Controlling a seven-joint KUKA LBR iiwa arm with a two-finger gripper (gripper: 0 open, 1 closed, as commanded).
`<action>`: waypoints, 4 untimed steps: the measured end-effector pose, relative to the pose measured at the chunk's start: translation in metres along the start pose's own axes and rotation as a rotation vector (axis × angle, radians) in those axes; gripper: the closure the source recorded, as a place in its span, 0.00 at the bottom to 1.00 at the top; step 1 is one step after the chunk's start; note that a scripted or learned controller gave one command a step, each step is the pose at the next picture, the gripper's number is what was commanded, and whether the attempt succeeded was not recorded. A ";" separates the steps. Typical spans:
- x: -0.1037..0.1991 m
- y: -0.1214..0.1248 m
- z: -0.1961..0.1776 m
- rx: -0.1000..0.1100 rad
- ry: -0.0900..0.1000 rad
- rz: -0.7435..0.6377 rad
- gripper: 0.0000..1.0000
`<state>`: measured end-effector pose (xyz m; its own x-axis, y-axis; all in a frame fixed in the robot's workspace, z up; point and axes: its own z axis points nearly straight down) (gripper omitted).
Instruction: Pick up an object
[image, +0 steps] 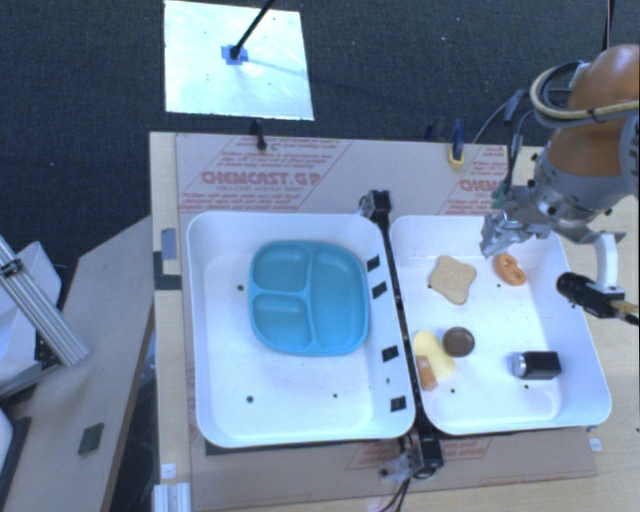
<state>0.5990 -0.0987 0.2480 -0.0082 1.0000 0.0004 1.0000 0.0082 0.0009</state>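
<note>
Camera view looks down at a slant on two white bins that stand side by side on the bench. At the 9 o'clock side is the left bin (215, 400), and in its middle lies a blue plate (305, 298) with three sections. The plate lies flat and it is well apart from the walls of the bin.

At the 3 o'clock side is the right bin (570, 400). It holds several small things. A piece of toast (452, 279) lies near the upper middle of this bin. Just beside it, toward 3 o'clock, lies a small orange ring like a donut (511, 269). Lower, toward 6 o'clock from the toast, is a round brown thing (459, 342), and it touches a yellow piece (431, 351) on its 9 o'clock side. A small orange bit (427, 373) lies against the lower edge of the yellow piece. Toward 4 o'clock from the brown thing, apart from it, lies a black block (540, 365) with a shiny end.

From 2 o'clock the arm (590, 120) reaches in. The gripper (497, 240) hangs over the upper part of the right bin, between the toast and the donut, near to both. Nothing is seen between its fingers, and I cannot tell whether they are apart or together.
</note>
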 end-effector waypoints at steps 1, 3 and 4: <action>0.054 0.014 0.012 -0.001 0.000 0.001 1.00; 0.153 0.033 0.030 -0.002 0.000 0.000 1.00; 0.205 0.035 0.036 -0.002 0.000 0.000 1.00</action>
